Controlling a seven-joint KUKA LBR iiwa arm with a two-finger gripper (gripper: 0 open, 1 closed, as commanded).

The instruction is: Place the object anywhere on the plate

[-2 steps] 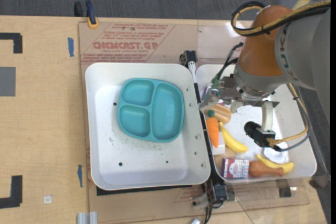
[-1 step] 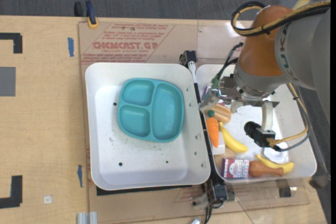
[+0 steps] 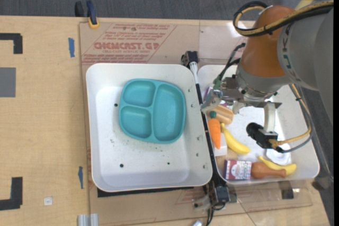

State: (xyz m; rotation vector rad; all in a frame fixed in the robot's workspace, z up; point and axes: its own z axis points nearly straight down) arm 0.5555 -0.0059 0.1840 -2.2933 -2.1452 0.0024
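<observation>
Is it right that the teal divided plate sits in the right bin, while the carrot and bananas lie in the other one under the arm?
Not quite. The camera view shows the teal plate in the left bin; the carrot and bananas lie in the right bin, under the arm.

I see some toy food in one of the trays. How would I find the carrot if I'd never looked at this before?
Start at the right white bin, the one under the grey and orange arm. Along its left wall, near the divide from the bin holding the teal plate, lies the carrot, pointing toward the near edge. It is the only orange tapered piece with a green top; the banana beside it is yellow and curved.
</observation>
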